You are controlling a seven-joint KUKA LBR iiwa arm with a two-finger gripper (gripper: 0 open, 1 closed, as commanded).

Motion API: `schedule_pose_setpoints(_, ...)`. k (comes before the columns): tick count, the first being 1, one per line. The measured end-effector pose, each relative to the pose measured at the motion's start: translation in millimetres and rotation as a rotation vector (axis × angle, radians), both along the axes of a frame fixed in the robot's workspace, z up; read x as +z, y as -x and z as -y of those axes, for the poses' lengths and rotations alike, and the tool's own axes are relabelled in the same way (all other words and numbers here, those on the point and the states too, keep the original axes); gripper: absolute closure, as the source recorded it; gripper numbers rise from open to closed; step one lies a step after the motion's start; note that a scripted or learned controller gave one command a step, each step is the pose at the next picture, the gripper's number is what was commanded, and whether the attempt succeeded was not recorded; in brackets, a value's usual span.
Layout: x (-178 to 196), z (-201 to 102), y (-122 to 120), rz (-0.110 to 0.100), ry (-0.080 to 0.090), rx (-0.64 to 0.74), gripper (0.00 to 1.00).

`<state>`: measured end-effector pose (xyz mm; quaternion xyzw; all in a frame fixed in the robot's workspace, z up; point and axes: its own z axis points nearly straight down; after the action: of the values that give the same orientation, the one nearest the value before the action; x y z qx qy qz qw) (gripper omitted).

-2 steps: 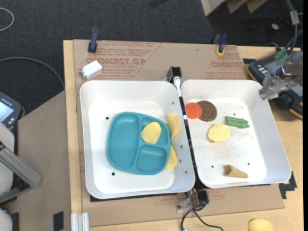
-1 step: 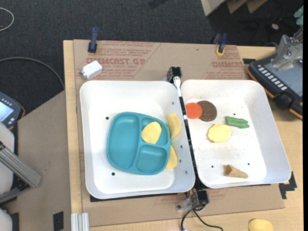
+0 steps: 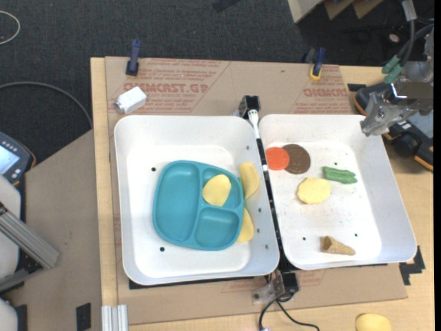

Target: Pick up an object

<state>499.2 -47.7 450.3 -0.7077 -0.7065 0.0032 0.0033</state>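
Claw [image 3: 375,121] is parked at the right bin's [image 3: 393,205] far corner, clear of the food; its state cannot be told. Pickable pieces are scattered below-left of it: green bean [image 3: 340,175], yellow slice [image 3: 314,190], orange disc [image 3: 278,158].

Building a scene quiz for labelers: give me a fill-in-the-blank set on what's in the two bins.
1. The teal divided tray lies in the ____ bin.
2. The orange disc touches a ____ disc.
3. The green piece lies in the ____ bin.
4. A yellow piece rests on the ____.

Missing words: left; brown; right; tray
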Motion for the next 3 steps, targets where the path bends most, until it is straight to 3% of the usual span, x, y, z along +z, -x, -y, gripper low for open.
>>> schedule_pose_setpoints(1,-74,5,21,0.0,-0.001,-0.001,1.0)
schedule_pose_setpoints(2,84,-26,19,0.03,0.0,0.005,1.0)
schedule_pose_setpoints(3,-19,-30,20,-0.001,0.0,0.001,1.0)
